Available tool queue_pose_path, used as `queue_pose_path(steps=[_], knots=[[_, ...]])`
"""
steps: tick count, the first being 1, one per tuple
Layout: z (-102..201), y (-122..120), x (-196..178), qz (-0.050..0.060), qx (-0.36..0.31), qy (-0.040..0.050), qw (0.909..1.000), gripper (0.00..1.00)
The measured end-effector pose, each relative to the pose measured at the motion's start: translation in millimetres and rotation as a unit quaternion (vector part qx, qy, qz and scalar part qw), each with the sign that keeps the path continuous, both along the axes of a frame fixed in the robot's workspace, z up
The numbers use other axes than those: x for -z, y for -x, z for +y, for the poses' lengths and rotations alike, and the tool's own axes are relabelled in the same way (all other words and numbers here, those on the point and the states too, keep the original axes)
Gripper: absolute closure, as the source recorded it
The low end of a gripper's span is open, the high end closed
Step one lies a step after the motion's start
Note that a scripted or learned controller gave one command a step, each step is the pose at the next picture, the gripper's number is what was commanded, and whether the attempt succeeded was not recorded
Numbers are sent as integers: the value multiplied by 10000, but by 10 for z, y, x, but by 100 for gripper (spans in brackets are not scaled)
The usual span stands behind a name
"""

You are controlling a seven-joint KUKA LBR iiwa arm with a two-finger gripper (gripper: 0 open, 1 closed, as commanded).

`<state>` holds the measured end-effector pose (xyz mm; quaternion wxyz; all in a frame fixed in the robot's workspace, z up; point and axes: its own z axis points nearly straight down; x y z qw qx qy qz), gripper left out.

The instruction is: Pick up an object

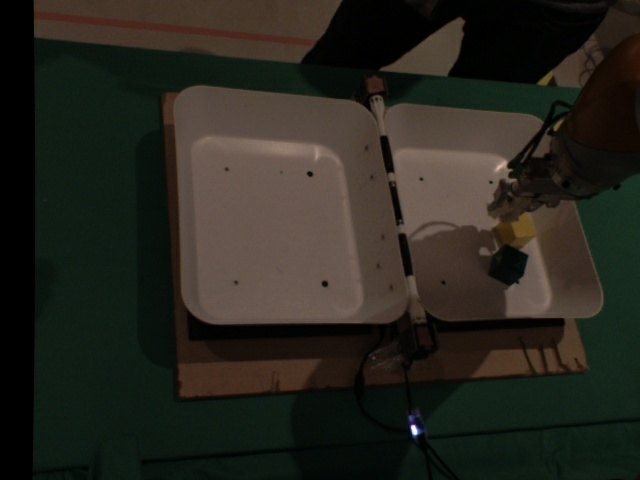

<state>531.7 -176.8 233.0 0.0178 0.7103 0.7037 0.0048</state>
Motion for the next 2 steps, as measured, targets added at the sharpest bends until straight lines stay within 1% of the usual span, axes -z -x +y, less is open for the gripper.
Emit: queue_pose_path(steps=[1,2], knots=[[-54,-104,-592,109,-30,-67,9999,100],[-102,-115,-1257,101,-29,-64,9999,100]])
